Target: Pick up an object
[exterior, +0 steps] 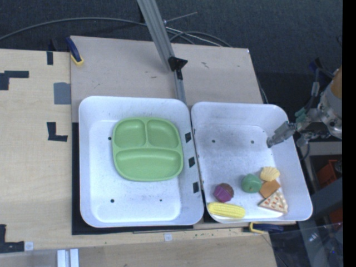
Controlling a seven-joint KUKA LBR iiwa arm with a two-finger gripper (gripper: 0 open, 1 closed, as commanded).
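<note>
The fingers [276,136] hang over the right bin's [233,121] right edge; I cannot tell if they are apart. The toy foods sit below them in the near corner: green ball [251,183], purple ball [224,192], corn [226,210].

The arm [334,107] — cut off by the right edge — end effector [276,135] blurred.
</note>
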